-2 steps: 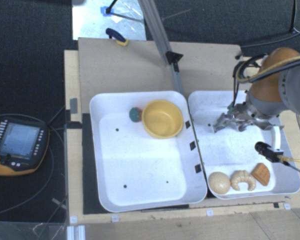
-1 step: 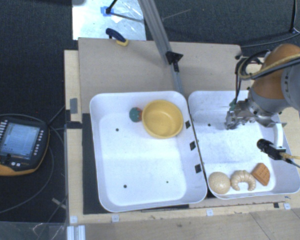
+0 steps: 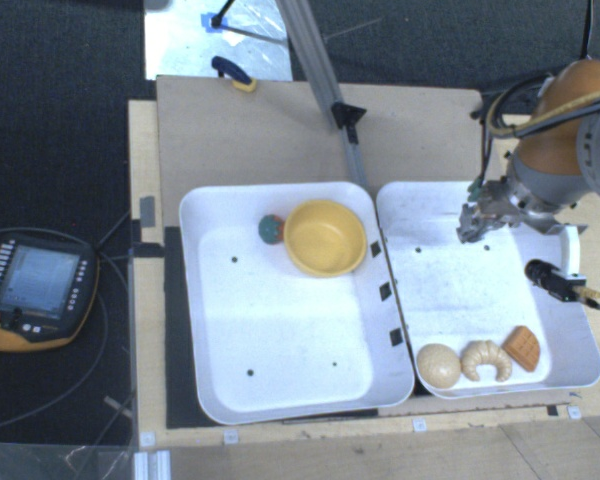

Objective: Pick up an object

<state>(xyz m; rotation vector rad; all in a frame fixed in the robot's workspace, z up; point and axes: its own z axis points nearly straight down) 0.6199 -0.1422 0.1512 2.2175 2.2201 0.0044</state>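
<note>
While the grey two-finger gripper [image 3: 472,230] hangs over the right white bin [image 3: 450,278], finger state untellable, a round beige bun [image 3: 439,365], croissant [image 3: 488,359] and brown waffle [image 3: 523,347] lie along its near edge.

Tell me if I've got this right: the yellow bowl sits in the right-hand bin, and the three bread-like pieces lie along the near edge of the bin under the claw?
Not quite. The camera view shows the yellow bowl in the left bin, beside a small green ball. The three bread-like pieces do lie along the near edge of the right bin, where the claw is.
</note>
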